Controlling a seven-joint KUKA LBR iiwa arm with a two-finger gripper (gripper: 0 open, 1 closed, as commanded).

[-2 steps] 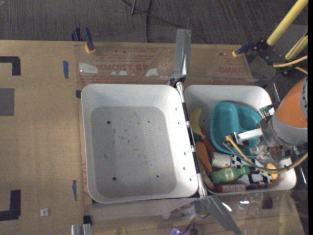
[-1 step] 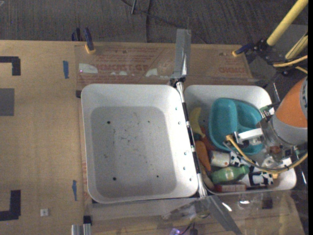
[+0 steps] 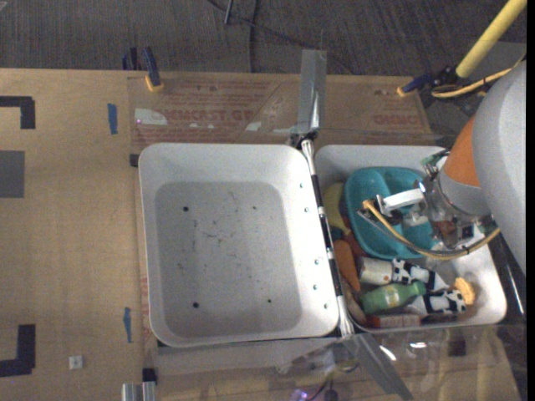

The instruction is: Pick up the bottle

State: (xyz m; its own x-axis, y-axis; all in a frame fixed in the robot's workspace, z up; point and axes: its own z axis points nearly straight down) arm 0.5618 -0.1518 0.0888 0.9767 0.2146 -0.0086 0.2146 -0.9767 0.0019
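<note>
A green bottle (image 3: pixel 391 296) lies on its side near the front of the right bin (image 3: pixel 495 306), among other items. My gripper (image 3: pixel 436 224) hangs over the right side of a teal bowl (image 3: pixel 376 224) in that bin, above and behind the bottle and apart from it. The wrist and its fittings hide the gripper's tips. Nothing is seen held.
Around the bottle lie a white cylinder (image 3: pixel 376 270), a black-and-white cow toy (image 3: pixel 428 281), an orange carrot-like piece (image 3: pixel 346 266), a yellow item (image 3: pixel 334 204) and a reddish flat thing (image 3: pixel 393 318). The left bin (image 3: pixel 152 224) stands beside it.
</note>
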